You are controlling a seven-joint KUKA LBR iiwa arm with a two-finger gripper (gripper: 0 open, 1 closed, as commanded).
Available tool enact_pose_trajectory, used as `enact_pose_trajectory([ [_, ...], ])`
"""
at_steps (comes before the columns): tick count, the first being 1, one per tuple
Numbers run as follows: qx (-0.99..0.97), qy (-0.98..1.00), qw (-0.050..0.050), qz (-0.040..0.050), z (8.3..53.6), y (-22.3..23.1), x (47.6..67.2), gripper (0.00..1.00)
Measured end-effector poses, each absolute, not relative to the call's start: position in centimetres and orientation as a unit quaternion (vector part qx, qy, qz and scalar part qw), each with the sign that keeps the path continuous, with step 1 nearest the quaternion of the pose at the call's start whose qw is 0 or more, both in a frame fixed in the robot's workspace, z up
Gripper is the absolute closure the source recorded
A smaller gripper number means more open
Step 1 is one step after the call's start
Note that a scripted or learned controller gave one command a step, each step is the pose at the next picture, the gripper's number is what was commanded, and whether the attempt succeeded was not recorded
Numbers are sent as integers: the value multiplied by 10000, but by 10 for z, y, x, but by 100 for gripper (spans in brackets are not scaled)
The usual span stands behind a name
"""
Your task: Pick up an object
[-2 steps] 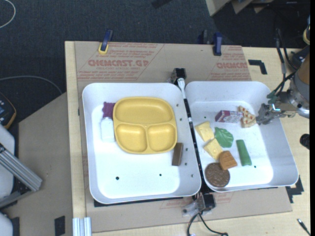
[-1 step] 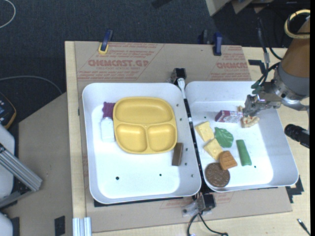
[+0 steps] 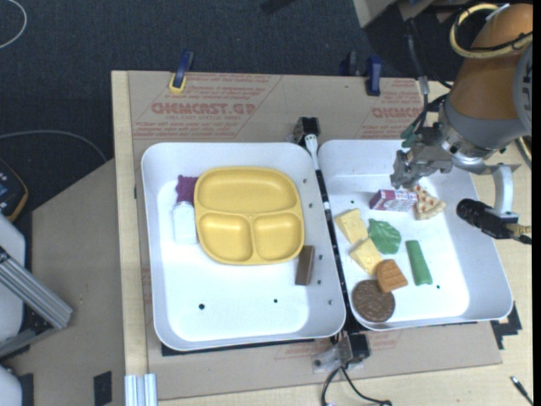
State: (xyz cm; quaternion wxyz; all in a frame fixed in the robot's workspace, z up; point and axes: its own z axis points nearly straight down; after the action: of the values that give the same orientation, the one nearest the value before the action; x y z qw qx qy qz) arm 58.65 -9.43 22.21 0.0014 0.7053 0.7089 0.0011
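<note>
My gripper point(image 3: 408, 172) hangs over the back of the right bin point(image 3: 473, 299), just above a small purple and white carton point(image 3: 394, 199). A pizza slice toy point(image 3: 428, 203) lies right of the carton. Further forward lie two yellow cheese wedges point(image 3: 351, 225) point(image 3: 366, 255), a green leafy piece point(image 3: 385, 236), a green stick point(image 3: 418, 262), a brown bread-like piece point(image 3: 391, 274) and a dark brown round patty point(image 3: 373, 300). Nothing shows between the fingers.
The left bin point(image 3: 169, 294) holds a yellow divided plate point(image 3: 249, 214), a purple item point(image 3: 185, 188) and a white bottle point(image 3: 183, 223) at its left, and a brown bar point(image 3: 305, 266) near the divider. Clamps stand at the bench's back edge.
</note>
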Motion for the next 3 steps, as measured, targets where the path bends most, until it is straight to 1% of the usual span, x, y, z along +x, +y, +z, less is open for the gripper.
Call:
enact_pose_trajectory([
  [1,7054,7088,15,16,230,-49,604,100],
  [2,7061,7081,18,15,233,-33,623,100],
  [3,7075,7067,-4,-7,232,-47,617,100],
])
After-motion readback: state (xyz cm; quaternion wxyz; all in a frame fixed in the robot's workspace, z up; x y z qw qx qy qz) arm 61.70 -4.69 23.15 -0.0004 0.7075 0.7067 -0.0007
